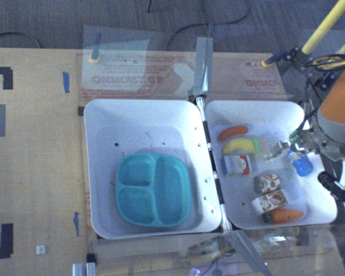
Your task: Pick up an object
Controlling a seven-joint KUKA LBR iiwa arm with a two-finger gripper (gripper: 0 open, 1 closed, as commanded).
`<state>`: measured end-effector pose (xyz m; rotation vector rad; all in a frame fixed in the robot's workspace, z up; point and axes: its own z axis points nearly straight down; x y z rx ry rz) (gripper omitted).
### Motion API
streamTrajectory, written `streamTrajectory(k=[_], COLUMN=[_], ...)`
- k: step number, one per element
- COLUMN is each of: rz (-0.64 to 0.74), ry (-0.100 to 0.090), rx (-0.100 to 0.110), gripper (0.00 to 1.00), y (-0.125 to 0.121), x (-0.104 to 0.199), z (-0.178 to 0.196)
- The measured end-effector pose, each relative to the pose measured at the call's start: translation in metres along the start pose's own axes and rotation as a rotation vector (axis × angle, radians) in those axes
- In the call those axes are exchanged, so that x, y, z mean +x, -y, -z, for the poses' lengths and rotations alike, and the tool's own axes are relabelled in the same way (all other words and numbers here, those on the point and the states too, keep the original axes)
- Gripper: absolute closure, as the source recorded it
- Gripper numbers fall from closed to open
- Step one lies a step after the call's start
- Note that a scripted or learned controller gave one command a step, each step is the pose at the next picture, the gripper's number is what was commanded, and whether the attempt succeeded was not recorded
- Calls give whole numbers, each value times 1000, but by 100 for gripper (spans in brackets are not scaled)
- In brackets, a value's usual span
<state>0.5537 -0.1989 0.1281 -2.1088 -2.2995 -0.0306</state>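
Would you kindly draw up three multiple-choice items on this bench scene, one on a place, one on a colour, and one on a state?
1. Where does the divided plate lie?
A. in the left bin
B. in the right bin
C. on the bare bench

2. What colour is that plate?
A. red
B. teal
C. black

3. How does the carrot lie?
A. standing upright on the plate
B. hanging above the bins
C. flat on the right bin's floor

Answers:
1 A, the plate rests on the left bin floor.
2 B, its whole surface is teal.
3 C, it lies flat near the right bin front edge, beside a small carton.
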Motion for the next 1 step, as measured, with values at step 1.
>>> streamTrajectory(k=[1], rz=[104], ry=[-4], rx=[-4], gripper=[0], y=[-44], x=[-5], z=[-38])
